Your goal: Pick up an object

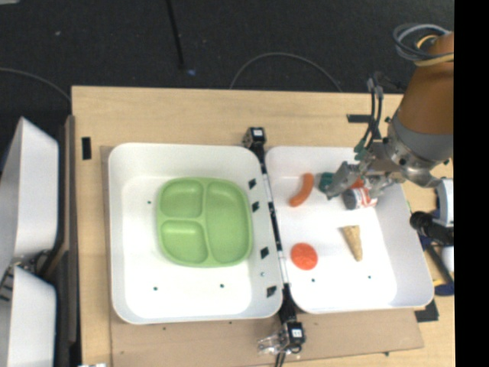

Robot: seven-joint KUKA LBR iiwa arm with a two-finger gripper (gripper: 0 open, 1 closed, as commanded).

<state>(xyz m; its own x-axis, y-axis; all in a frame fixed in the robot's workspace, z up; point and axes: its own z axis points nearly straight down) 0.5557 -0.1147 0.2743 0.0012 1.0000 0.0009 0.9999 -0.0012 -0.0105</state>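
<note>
My gripper (354,189) hangs low over the upper part of the right bin (397,281). A small red and white object (365,198) lies right at its tip, partly covered by it. A teal piece (327,182) shows just to the left of the gripper. An orange sausage-shaped object (301,189) lies farther left, apart from the gripper. Below it are a tan cone (353,241) and a round red-orange object (304,256).
The left bin (130,281) holds a green divided plate (205,222). A black-clipped divider (267,220) runs between the bins. The grey and orange arm (424,105) comes in from the upper right. Dark gear (428,228) sits past the right bin's edge.
</note>
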